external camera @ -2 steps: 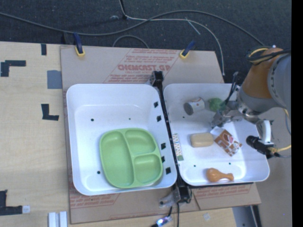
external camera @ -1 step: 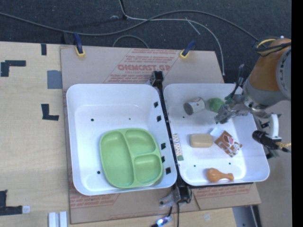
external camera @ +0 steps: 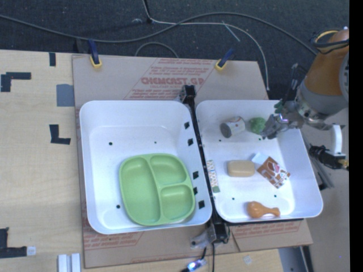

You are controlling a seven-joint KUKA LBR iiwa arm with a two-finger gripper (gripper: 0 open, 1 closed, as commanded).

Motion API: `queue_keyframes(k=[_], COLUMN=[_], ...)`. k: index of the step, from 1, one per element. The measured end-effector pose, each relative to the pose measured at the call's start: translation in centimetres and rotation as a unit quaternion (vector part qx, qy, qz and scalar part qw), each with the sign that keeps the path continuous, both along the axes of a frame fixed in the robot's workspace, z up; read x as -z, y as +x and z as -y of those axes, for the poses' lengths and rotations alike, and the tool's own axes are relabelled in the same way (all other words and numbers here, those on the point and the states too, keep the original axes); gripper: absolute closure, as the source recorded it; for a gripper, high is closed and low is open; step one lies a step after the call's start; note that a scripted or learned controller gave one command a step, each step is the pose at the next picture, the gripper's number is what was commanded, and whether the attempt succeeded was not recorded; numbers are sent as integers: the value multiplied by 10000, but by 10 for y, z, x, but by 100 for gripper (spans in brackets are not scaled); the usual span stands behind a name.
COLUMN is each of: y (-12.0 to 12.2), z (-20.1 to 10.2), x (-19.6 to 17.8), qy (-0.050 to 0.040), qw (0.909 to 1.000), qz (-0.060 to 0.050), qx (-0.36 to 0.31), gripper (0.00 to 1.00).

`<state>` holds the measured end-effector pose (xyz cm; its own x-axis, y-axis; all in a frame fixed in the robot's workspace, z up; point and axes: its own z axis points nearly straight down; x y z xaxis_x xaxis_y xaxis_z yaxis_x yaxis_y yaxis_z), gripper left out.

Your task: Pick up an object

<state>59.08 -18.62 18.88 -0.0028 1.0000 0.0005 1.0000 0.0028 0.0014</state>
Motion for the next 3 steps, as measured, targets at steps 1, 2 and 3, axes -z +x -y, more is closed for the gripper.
queue_keyframes(k=[1, 2, 3], y=[1, 9, 17], z=[-1, -48, -98], x=[-32, -23, -16], qy=[0, -3, -2], qw=[10000, 10000, 10000], qz=[-4, -12, -18], qx=[3, -10, -11], gripper=[100, 100, 100])
